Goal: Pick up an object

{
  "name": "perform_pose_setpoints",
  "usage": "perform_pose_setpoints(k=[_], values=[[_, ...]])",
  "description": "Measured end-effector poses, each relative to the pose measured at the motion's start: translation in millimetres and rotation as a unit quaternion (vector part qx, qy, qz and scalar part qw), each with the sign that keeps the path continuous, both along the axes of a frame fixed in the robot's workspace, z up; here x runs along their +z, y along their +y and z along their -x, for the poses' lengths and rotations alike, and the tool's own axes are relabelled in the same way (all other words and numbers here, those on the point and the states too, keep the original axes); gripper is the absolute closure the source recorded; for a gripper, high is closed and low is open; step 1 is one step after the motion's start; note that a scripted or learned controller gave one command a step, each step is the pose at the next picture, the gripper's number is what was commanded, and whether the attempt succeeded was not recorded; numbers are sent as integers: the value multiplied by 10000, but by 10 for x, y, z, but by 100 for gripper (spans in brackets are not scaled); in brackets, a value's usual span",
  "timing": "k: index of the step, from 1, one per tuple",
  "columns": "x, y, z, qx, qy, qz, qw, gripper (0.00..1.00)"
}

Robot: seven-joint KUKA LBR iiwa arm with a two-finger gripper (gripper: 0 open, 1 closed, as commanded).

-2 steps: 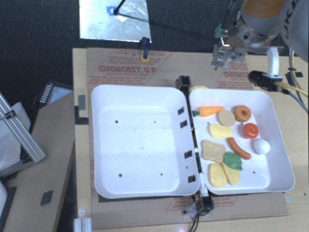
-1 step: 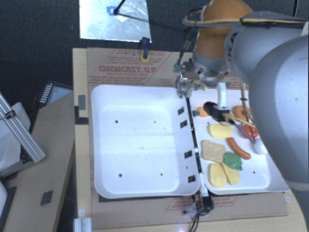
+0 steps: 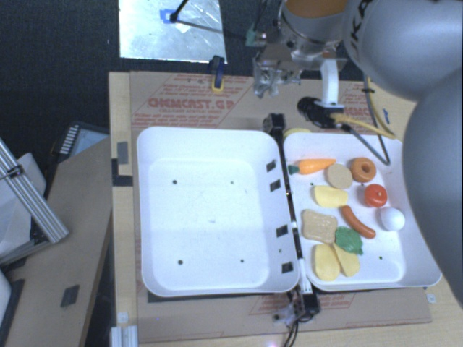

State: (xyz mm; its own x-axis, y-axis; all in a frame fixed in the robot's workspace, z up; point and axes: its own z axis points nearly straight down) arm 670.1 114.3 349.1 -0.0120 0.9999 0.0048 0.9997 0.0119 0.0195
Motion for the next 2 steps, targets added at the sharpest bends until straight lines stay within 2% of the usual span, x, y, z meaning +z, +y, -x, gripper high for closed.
perform_pose_setpoints(k=[1,2], values=[[-1518,62,42,-38,155,30,9999,100],[-582,744,58,-5,43,-1,10000,100]])
